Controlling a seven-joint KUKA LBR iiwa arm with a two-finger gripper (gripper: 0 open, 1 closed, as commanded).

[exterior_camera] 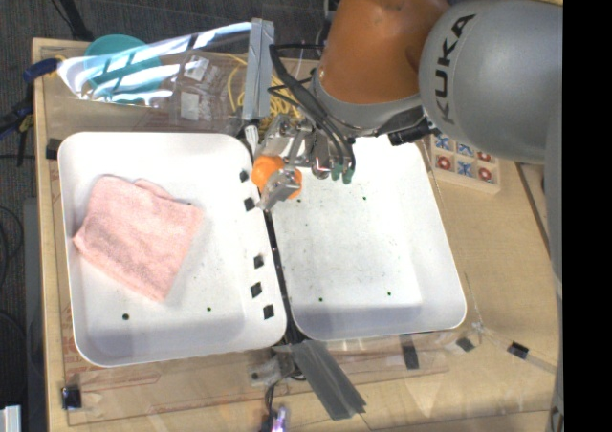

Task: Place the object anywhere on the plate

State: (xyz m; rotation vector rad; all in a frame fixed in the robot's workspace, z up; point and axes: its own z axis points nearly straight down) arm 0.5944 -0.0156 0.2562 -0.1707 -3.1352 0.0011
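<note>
Starting at the near edge of the tabletop point(497, 325): two white bins side by side. In the left bin point(124, 334), a folded pink cloth point(139, 234); in the right bin point(382, 311), nothing but dark specks.

Farther in, at the right bin's far left corner, just beside the divide: a small orange object point(266, 170), right against the hand point(279, 183). Cannot tell whether clenched on it or released, with cables and metal crowding that spot.

Reaching in from the right and stooped low over that corner: the grey arm point(497, 57), orange band point(378, 38) above the wrist.

Beyond the bins, under clear plastic, a teal round thing point(115, 53), possibly the plate, well apart from the object.

Judging from this: nothing placed yet, with carrying across and setting down still to do.
</note>
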